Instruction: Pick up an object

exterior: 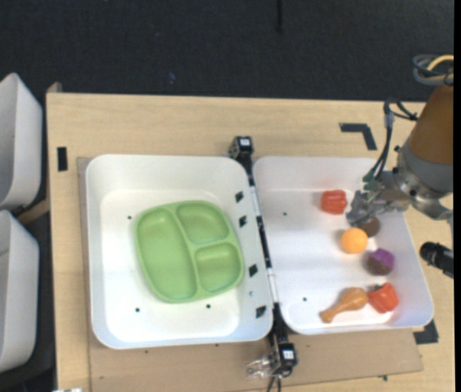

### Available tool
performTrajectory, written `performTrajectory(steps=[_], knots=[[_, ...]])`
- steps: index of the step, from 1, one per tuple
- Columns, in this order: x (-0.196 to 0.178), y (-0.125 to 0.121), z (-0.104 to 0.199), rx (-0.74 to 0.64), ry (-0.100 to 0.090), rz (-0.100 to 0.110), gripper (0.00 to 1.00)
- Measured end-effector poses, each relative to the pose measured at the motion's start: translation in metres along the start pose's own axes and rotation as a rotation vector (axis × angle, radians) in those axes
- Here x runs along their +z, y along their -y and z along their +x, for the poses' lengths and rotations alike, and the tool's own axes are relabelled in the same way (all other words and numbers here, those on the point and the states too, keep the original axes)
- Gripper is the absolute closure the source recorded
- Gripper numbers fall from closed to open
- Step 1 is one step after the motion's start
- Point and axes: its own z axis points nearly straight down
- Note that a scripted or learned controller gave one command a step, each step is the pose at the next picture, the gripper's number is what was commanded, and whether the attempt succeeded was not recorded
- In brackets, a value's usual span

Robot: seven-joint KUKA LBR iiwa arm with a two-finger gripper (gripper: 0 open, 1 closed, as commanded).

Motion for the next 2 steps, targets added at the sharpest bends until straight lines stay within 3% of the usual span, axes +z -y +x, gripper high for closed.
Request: performTrajectory(steps=[2], knots=[[0.013, -0.035, 0.102, 0.000, 0.000, 0.002, 1.00]])
